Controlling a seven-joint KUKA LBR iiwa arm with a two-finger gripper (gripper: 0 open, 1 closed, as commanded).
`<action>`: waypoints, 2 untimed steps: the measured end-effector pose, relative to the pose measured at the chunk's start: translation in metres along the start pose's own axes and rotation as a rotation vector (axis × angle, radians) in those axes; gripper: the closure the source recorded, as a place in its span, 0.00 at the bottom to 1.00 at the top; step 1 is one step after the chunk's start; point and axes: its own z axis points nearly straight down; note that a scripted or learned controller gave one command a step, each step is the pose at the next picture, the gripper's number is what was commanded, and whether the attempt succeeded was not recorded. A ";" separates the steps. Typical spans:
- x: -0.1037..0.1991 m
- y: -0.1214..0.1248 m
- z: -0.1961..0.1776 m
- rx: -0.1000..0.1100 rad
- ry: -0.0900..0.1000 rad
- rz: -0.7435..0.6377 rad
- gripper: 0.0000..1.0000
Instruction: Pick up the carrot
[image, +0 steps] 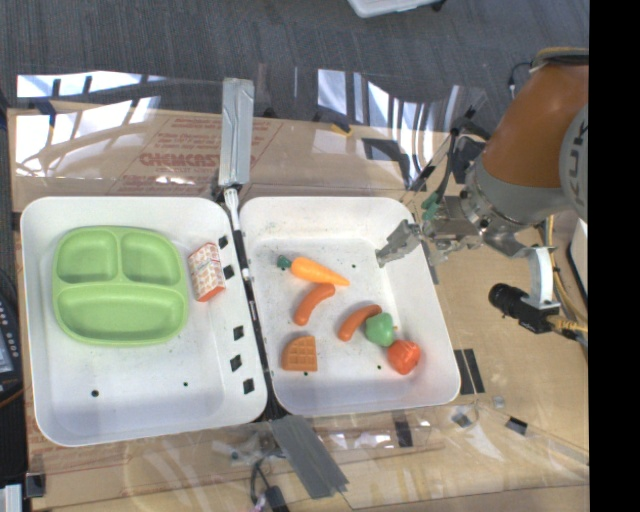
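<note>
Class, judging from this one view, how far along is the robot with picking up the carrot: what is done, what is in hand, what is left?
Done: nothing visible yet; the carrot lies in the right bin, apart from the sausages and other toy food. In hand: the gripper sits over that bin's upper right edge with nothing between its fingers. Left: reaching the carrot, closing on it and lifting.

I see the carrot lying in the right bin, above two sausages. My tool hovers at that bin's upper right edge, apart from the carrot. A green tray sits in the left bin.
</note>
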 end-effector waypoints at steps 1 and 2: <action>0.035 0.052 0.119 0.004 0.000 0.001 0.00; 0.041 0.068 0.194 -0.002 0.001 0.154 0.00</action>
